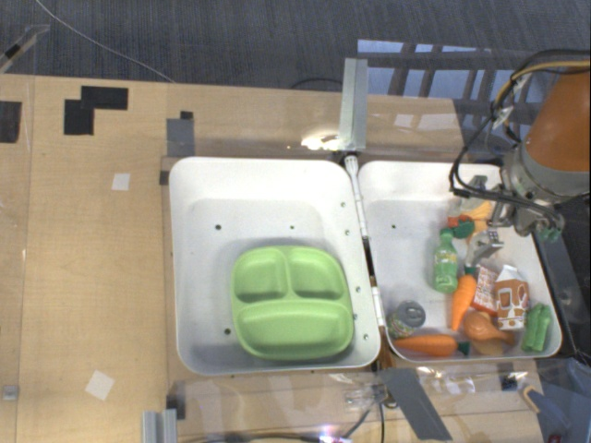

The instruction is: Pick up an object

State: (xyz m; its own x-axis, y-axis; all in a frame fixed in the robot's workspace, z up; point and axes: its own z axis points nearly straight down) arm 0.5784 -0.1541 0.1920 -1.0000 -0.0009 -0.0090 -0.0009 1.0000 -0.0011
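Here the gripper point(487, 240) hovers just right of the green bottle point(445, 262). Whether its jaws are open, I cannot tell. Probably best to descend squarely onto one item, clear of neighbours.

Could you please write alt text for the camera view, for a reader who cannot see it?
Seen from above, a grey arm's claw hangs over the right bin, above a cluster of toy food: a green bottle, carrots and a small carton. The left bin holds a green divided tray.
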